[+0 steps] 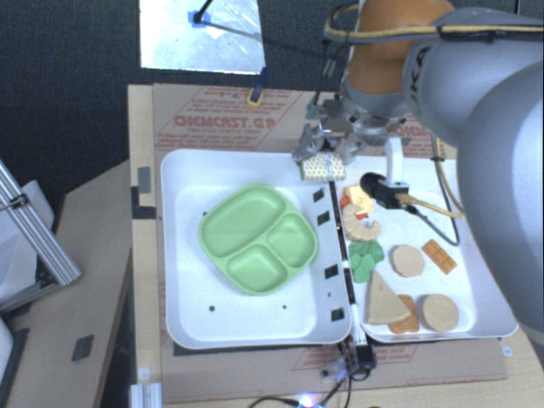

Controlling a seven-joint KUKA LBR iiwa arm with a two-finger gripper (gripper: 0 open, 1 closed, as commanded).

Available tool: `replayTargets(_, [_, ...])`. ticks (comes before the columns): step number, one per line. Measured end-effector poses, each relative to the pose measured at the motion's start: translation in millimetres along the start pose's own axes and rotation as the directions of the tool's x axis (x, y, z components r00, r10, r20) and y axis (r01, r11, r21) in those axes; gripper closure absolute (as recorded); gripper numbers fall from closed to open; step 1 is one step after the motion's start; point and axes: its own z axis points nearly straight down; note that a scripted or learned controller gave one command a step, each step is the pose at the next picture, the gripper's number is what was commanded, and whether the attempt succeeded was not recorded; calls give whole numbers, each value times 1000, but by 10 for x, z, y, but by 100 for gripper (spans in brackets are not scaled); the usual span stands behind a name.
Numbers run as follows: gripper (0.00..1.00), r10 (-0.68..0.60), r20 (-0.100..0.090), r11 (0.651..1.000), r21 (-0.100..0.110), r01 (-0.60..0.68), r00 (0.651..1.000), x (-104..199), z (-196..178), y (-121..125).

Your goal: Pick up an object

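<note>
Camera view from above and at a slant showed a tan desk [93, 219] carrying a sheet of printed cardboard [221, 117], with two shallow white bins side by side on top of it. The grey robot arm [484, 83], with its orange band [391, 32] above the wrist, reached in from the right and bent down toward the far edge of the bins.

The gripper [325, 155] hung over the far end of the divider where the two bins met. It was clamped on a small pale speckled block [324, 169], which sat between its fingers with a metal finger [304, 154] at its left side. The block overlapped the far rim, just beyond the other items.

The left bin [183, 228] held one thing: a light green plate [257, 238] divided into three compartments, lying flat and turned at an angle near the bin's middle.

The right bin [467, 287] held a scatter of toy foods. Nearest the gripper lay a yellow and white piece [357, 198], touching a pale round piece with a red spot [361, 225]. Below those sat a green leafy piece [365, 257]. To its right were a tan round biscuit [407, 260] and, just beside that, a small orange ridged cracker [439, 256]. At the near end lay a tan wedge [384, 300], an orange piece [410, 317] tucked against it, and a tan disc [440, 313].

Behind the desk, a shiny silver square sheet [201, 24] lay against a dark background.
</note>
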Motion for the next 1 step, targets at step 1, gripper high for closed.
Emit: replayTargets(1, [100, 1, 0, 1000, 3, -1, 1000, 560, 138, -93])
